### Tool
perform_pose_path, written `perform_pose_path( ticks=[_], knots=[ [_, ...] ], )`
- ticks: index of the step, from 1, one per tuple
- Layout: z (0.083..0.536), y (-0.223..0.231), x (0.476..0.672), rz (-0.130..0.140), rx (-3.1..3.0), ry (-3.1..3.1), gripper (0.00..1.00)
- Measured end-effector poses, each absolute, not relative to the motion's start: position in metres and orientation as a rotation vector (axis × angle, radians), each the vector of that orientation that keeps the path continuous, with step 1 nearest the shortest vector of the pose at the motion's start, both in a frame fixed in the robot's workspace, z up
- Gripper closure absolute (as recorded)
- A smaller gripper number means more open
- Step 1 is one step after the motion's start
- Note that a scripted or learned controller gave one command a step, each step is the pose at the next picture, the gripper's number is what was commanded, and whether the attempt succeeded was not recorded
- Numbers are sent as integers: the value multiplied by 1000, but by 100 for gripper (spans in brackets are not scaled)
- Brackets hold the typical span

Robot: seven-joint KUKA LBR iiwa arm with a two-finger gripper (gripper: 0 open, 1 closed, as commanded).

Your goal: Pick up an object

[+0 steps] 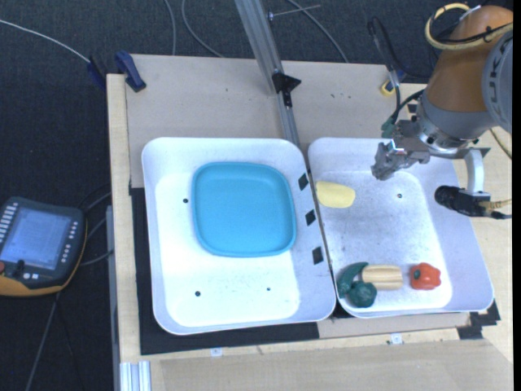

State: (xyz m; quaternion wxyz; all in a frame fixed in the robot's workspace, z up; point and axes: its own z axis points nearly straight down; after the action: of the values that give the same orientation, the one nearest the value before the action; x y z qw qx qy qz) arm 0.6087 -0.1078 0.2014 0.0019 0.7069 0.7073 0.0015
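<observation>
Far left of the frame, on dark carpet: a teach pendant (37, 243) with lit screen, well apart from the bench (203, 88). A blue clamp (130, 70) at the bench's upper-left corner.

Left of centre: the left bin (163, 300), white and shallow, holding a blue plate (242, 208) toward its upper middle. Bare white floor below the plate along the lower edge, and a narrower strip at the left rim.

Centre: a grey metal pole (262, 39) slanting down from the top edge to the seam where the two bins meet.

Right of centre: the right bin (456, 218). A yellow object (334, 195) near its upper-left rim, just beside the seam. Wide bare floor through the middle of this bin. Crowded against the lower rim, in a row: a dark green object (356, 285), touching a tan block (382, 277), then a red pepper-like object (423, 276) just beside it.

Upper right: the gripper (386, 164), over the upper part of the right bin, near its top rim, well apart from the row below and right of the yellow object. Nothing seen between the fingers; open or closed, cannot tell. Above it, the grey arm (468, 72) with orange band, reaching in from the right edge.
</observation>
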Motion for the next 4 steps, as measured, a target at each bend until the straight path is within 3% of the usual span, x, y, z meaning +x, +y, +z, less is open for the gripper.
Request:
perform_pose_path(
  ticks=[1, 4],
  knots=[
    [253, -103, 619, 5, 2218, 2220, 100],
    [250, 35, 579, 2, 2217, 2227, 100]
  ],
)
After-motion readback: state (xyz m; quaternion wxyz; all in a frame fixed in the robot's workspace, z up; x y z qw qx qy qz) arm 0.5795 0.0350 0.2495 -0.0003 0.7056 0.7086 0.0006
